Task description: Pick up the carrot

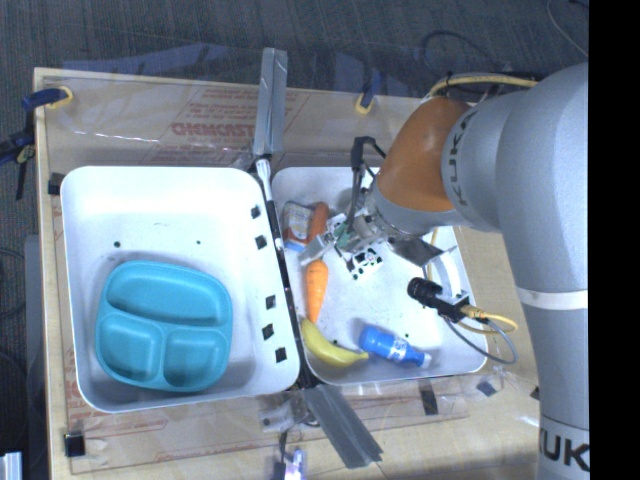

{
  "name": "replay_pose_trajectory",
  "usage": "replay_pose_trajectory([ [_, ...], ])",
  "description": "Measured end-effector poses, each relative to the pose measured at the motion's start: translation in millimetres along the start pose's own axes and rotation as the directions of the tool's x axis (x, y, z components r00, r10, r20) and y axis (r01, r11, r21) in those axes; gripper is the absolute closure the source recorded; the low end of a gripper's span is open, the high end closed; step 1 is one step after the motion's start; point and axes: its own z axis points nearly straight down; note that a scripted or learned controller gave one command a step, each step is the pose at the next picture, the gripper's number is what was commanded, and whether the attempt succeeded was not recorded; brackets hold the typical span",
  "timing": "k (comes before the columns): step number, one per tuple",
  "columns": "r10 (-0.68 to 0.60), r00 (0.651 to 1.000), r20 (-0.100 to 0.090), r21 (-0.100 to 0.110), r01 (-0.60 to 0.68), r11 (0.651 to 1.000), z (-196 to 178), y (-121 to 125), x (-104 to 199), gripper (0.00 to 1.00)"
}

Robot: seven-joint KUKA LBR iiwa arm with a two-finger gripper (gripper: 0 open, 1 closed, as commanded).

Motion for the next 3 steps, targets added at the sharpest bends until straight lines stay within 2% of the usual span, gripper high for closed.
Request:
replay_pose_trajectory([
  [1, -0.006, 1.0, 0.004, 0.022, 0.006, 1.0, 20, -23, 24, 0.0],
  [2, -0.016, 1.0, -0.012, 0.026, 0.017, 1.0, 12, -20, 30, 1.0],
  [3, -0.042, 0.999, -0.023, 0.031, 0.042, 0.999, -108, 69, 32, 1.0],
])
